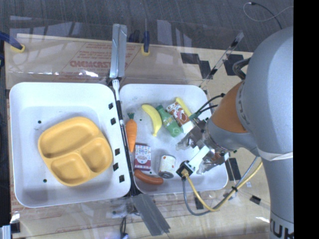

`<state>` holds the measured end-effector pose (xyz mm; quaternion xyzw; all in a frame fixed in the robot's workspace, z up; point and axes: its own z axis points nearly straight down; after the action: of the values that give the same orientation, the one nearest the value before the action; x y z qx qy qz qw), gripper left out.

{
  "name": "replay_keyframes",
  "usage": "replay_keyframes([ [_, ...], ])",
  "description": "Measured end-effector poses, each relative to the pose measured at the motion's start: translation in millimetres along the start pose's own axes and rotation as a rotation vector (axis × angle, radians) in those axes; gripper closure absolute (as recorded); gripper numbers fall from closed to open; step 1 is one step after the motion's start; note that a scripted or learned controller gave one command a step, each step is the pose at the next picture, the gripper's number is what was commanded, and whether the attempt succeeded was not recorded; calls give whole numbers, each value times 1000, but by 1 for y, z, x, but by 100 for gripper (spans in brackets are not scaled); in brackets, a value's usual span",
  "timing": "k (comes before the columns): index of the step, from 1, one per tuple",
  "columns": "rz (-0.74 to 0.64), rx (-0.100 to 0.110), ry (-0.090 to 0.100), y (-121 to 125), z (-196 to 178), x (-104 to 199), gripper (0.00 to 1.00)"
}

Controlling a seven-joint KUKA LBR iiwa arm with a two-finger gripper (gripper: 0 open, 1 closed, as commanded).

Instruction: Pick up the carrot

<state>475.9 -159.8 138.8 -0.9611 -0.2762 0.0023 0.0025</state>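
The orange carrot [131, 134] with its green top lies lengthwise along the left wall of the right bin [149, 90]. My gripper [191, 140] hangs over the middle right of that bin, well to the right of the carrot and apart from it. It is just below a green item [172, 127]. The grey arm with its orange band fills the right side behind it.
A banana [152, 116] and a snack packet [179, 112] lie between the carrot and the gripper. A red carton [142, 156], a white can [167, 166] and a sausage [148, 178] sit below the carrot. The left bin [25, 183] holds a yellow divided plate [75, 149].
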Motion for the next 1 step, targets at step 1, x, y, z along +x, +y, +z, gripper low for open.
replay_keyframes([
  [1,136,0,1,42,24,-26,0],
])
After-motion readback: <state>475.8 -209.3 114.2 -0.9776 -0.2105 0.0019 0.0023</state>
